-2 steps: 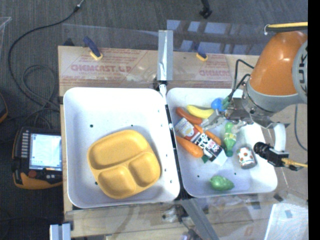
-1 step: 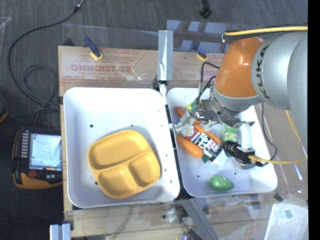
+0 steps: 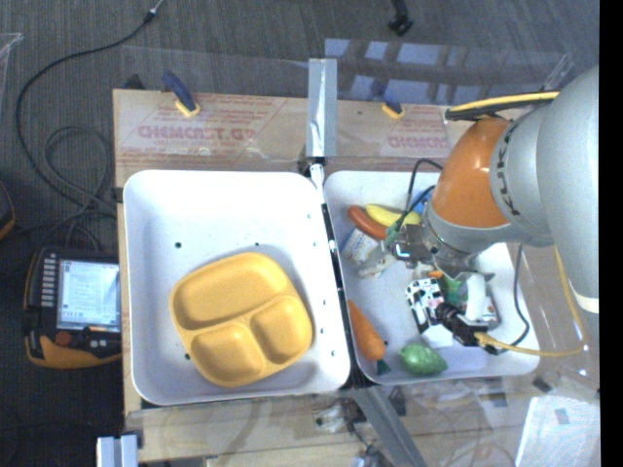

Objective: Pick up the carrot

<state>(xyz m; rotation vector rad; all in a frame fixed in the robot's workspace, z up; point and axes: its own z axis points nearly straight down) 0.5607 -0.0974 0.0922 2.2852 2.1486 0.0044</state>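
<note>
Bins side by side on the bench (image 3: pixel 224 134), both white and shallow.

Left bin (image 3: pixel 195 212): holds one yellow divided plate (image 3: pixel 243 314) with three compartments, sitting toward the near side and turned slightly askew to the bin walls.

Right bin (image 3: pixel 506 270): holds several things.
- At the far left corner, a red sausage-like piece (image 3: pixel 366 222) touching a yellow piece (image 3: pixel 395 214).
- Just below those, a crumpled clear wrapper (image 3: pixel 361 251) close to the left wall.
- At the near edge, a green rounded lump (image 3: pixel 421 359).
- Carrot (image 3: pixel 365 331) on the bin floor, close along the left wall in the near left corner, just left of the green lump and apart from it.

Carrot's long axis: nearly parallel to the left wall, leaning a little to the right as it comes toward the near rim. Narrow orange end toward the far side. Thicker end, with a dark green stub, toward the near rim. Lying flat, not upright.

Arm (image 3: pixel 574 183): grey with an orange band (image 3: pixel 472 188), reaching in from the right over the middle of the right bin. Gripper (image 3: pixel 433 295) low over the bin floor, to the right of the carrot and clear of it, between the wrapper and the green lump. Open or closed: cannot tell, too cluttered and small to read. Nothing seen held; carrot not touched.
</note>
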